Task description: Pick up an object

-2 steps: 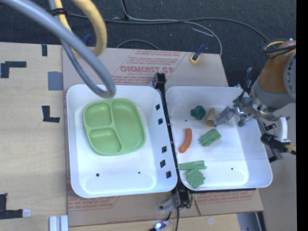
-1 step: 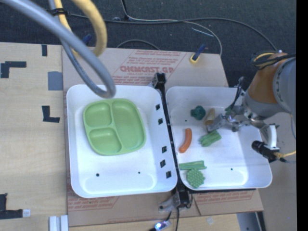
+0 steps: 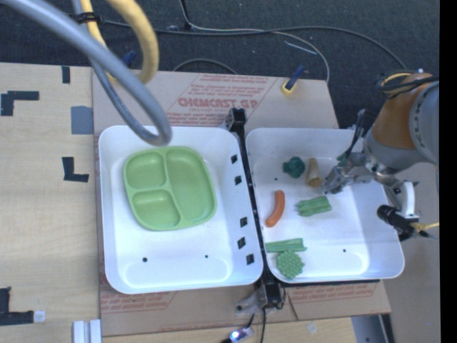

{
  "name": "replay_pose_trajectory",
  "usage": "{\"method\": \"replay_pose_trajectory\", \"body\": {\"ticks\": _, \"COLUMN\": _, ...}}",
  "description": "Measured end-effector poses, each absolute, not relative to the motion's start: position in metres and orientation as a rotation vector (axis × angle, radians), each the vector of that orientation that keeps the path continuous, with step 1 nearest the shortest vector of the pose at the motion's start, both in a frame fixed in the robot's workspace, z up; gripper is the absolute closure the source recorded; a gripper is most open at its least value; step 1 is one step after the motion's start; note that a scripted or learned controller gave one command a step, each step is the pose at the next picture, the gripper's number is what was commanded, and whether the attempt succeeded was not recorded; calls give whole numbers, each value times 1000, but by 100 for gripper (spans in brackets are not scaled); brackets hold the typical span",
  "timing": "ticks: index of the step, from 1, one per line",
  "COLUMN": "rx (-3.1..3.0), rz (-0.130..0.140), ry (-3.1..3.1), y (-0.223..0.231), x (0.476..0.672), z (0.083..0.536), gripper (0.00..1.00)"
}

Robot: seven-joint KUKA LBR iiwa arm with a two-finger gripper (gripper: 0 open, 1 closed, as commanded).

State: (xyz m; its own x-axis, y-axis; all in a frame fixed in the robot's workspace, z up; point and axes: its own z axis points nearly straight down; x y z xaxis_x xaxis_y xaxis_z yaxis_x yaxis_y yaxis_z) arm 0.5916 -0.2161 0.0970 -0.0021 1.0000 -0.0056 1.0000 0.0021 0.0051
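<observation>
Tan cone-shaped piece (image 3: 313, 171) in right bin (image 3: 371, 263), gripper (image 3: 335, 182) just beside.

This is a robotics lab or test cell, not a home or kitchen. An industrial arm (image 3: 403, 131), grey with an orange band, reaches in over the surface (image 3: 43, 191). Two shallow white bins (image 3: 114, 263) sit side by side on flattened printed cardboard (image 3: 221, 95), clipped together along their shared edge. Black tape marks (image 3: 71, 168) are stuck on the pale wooden surface. Loose black cables (image 3: 250, 31) run across dark carpet (image 3: 321, 6) behind it, and a grey hose (image 3: 107, 70) and a yellow hose (image 3: 139, 27) hang across the upper left. The things in the bins are plastic toys: a green divided plate (image 3: 170, 189) and toy food (image 3: 275, 209).
</observation>
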Motion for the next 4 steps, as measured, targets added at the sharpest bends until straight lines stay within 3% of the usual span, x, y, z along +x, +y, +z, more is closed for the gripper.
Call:
{"method": "replay_pose_trajectory", "body": {"ticks": 3, "rx": 2218, "rz": 2, "ry": 2222, "y": -212, "x": 601, "z": 230, "gripper": 100}}
{"method": "replay_pose_trajectory", "body": {"ticks": 4, "rx": 2216, "rz": -1, "ry": 2227, "y": -168, "x": 606, "z": 227, "gripper": 100}}
